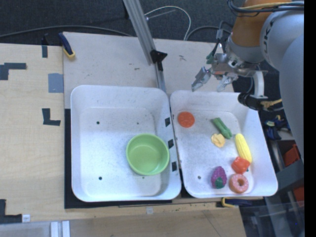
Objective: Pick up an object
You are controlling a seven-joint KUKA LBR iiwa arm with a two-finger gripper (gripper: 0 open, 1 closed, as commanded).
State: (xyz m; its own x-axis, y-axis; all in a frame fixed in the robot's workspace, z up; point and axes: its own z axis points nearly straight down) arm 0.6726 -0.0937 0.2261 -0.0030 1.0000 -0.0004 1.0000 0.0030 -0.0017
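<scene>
Hovering above the far edge of the right bin (256, 132), the gripper (211, 83) hangs from the grey arm (284, 33) with its two fingers (199, 81) spread apart and nothing between them. It sits just past the bin's rim, over the bare bench top (108, 58).

Inside the right bin lie the small toy foods. An orange round piece (185, 119) rests near the far left corner, closest to the gripper. A green pickle-like piece (221, 127) lies slanted further right, with a small yellow piece (218, 140) just beside it. A yellow corn cob (243, 147) lies near the right wall, touching or nearly touching a red-orange piece (240, 165) below it. At the near edge sit a purple piece (218, 176), possibly grapes though it is hard to be sure, and a pink doughnut (239, 183) just beside it.

The left bin (89, 132) holds a green bowl (147, 154), upright, near its right wall.
</scene>
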